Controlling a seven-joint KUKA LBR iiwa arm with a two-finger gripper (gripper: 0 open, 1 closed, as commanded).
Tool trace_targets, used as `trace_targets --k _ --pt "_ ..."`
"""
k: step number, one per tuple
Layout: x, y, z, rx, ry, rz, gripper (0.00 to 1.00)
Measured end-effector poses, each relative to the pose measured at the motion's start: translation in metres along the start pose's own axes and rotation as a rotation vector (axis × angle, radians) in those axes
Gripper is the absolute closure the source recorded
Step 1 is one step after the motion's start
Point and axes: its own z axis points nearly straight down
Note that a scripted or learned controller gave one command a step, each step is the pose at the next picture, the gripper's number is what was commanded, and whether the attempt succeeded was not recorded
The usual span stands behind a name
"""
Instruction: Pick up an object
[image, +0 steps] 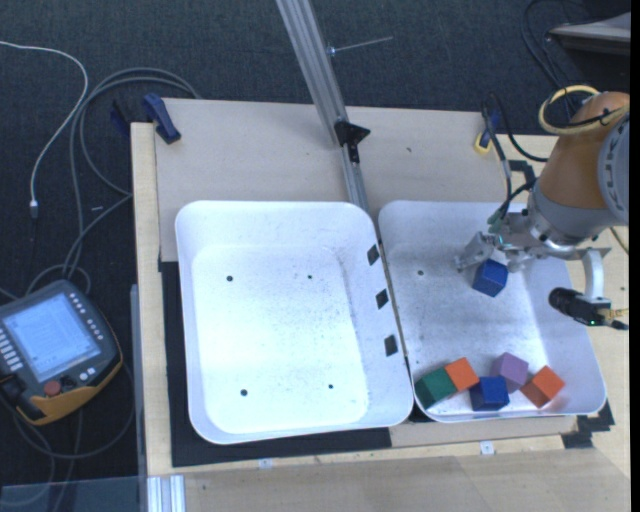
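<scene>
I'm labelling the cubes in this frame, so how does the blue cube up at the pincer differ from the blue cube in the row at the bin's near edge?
The upper blue cube sits apart from the others, right under the pincer, tilted with a corner pointing down. The lower blue cube lies flat among the other cubes, between the orange cube and the purple cube. The upper one looks a lighter blue. Both lie in the right bin and seem similar in size.

You get even, bright overhead light with no single strong source. The 2 white bins (270, 320) are nearly washed out, so their rims blur into their floors. Shadows are soft and short, pooling under the blocks (490, 385) toward 5 o'clock. Detail is slightly soft throughout, and the dark floor (60, 120) toward 9 o'clock stays dim and grainy.
</scene>
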Motion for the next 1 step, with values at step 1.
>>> trace_targets --k 1 --pt "-0.0175 -0.0072 0.0204 0.018 0.009 0.001 0.00"
